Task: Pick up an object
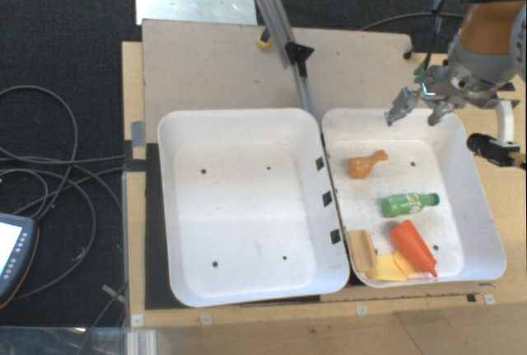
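The right bin (469,180) holds an orange chicken drumstick (366,165), a green bottle (409,203) lying on its side, an orange carrot-shaped piece (412,246), and tan and yellow flat pieces (375,256) in the near-left corner. My gripper (418,110) hangs above the bin's far edge, up and to the right of the drumstick. Its two fingers are spread apart and open, with nothing between them.
The left bin (177,180) lies beside the right one. A grey pole (276,11) slants in from the top toward the seam between the bins. Cables and a pendant (12,250) lie off the bench at the left.
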Controlling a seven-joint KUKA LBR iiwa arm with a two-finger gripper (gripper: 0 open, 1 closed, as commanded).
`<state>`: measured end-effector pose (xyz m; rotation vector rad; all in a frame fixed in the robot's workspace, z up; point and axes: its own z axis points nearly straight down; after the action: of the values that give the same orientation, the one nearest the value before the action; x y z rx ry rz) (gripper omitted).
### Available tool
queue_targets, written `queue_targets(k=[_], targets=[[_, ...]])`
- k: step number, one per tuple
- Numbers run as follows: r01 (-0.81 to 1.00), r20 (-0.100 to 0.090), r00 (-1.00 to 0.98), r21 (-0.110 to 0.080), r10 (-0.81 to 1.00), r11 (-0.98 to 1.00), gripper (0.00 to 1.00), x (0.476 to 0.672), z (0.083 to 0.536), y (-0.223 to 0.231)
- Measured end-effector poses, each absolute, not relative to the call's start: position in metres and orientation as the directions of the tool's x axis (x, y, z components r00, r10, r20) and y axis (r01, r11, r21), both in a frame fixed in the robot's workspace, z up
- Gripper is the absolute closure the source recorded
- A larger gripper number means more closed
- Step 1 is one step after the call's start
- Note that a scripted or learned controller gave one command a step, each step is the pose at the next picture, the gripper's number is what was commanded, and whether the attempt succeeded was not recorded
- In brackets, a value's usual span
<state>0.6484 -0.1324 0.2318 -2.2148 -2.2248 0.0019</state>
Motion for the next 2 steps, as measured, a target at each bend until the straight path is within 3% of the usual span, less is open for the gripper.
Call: queue_targets(k=[1, 2], targets=[[1.000, -0.001, -0.006, 0.001, 1.000, 0.006, 0.00, 0.649, 0.235, -0.132], [1.000, 0.000, -0.006, -0.003, 1.000, 0.006, 0.00, 0.648, 0.173, -0.127]])
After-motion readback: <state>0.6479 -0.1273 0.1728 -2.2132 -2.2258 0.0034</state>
